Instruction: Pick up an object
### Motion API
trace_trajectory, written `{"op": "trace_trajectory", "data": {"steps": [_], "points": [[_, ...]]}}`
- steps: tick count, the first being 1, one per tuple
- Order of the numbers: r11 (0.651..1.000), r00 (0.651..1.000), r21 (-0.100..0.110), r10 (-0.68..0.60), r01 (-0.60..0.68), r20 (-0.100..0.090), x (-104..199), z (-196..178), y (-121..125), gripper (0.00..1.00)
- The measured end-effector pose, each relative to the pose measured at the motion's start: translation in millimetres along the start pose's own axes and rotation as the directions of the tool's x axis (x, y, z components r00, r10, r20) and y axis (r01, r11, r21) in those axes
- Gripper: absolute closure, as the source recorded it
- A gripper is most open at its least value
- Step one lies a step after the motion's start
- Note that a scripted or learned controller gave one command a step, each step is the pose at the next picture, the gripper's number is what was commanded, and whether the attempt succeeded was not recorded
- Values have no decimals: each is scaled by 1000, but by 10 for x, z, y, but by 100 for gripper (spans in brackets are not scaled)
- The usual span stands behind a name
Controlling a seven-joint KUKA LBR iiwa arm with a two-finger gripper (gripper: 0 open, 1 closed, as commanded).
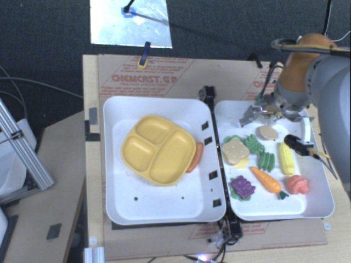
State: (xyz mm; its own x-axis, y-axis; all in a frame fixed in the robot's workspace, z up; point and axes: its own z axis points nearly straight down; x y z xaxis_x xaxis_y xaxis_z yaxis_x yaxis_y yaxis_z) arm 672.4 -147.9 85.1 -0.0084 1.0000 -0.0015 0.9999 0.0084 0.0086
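Over the far end of the right-hand shallow white bin (pixel 274 215), the grey arm's two-finger gripper (pixel 253 115) hangs above bare bin floor, with the orange-banded wrist (pixel 300 66) behind it. From this slanted camera view I cannot tell whether the gripper is spread or closed, and nothing can be seen held in it. The pickable things all lie nearer the camera than the gripper, grouped around a tan toy slice of bread (pixel 236 149). The bread sits just below and slightly left of the gripper, apart from it. A round pale-brown plastic disc (pixel 267 132) lies up and right of the bread and is the thing closest to the gripper, just beside it but not touching. A green toy pea pod (pixel 253 143) lies against the bread's right edge, and a second green pod (pixel 266 160) lies right of the bread and a little lower. A yellow toy corn cob (pixel 286 158) is further right of the bread. An orange toy carrot (pixel 266 179) lies below and right of the bread, a purple toy bunch of grapes (pixel 243 187) directly below it, and a pink-red toy piece (pixel 297 184) well to its lower right. Left of the bread, across the divider, the left white bin (pixel 142 204) holds a yellow three-compartment plastic plate (pixel 159 149) with an orange-red toy sausage (pixel 195 156) against its right rim.
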Motion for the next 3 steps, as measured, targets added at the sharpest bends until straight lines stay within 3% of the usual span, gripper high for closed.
{"op": "trace_trajectory", "data": {"steps": [1, 2, 3], "points": [[1000, 1000, 11, 13, -13, -1, -566, 0, -725, 0], [1000, 1000, 15, 9, -9, -5, -220, 0, -1509, 0], [1000, 1000, 9, 0, 0, -5, 515, -456, -1818, 0]]}}
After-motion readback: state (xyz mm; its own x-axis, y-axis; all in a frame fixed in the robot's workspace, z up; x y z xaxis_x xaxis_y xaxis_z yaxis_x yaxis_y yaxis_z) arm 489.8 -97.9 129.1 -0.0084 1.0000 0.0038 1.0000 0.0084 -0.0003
